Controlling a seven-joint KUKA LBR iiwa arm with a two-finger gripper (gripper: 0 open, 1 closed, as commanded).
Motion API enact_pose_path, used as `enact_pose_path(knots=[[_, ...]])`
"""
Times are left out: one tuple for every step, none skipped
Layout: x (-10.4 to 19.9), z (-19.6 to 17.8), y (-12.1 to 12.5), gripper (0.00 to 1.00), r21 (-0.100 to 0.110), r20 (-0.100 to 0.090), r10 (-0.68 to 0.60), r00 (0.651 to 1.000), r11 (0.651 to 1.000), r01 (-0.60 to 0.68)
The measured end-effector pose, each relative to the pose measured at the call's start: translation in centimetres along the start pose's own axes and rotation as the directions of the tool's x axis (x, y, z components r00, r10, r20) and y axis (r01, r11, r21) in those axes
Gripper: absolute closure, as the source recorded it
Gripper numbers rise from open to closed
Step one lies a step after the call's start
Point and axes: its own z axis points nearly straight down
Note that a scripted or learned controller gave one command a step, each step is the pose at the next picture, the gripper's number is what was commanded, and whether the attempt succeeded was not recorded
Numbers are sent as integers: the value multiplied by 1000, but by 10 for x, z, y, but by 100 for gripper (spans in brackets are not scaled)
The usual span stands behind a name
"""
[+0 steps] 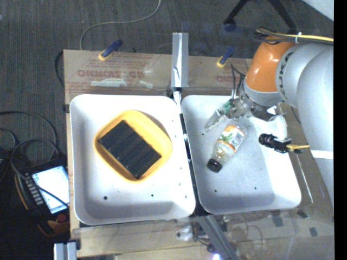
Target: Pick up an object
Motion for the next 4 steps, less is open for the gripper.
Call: enact_pose_path(knots=[[1, -10, 1, 100, -2, -1, 0, 1000, 1000, 0], [1, -9, 0, 0, -2, -1, 0, 1000, 1000, 0], [-16, 4, -58, 0, -11, 7, -3, 1000, 1000, 3], [-54, 3, -132, 0, -15, 7, -113, 994, 993, 113]])
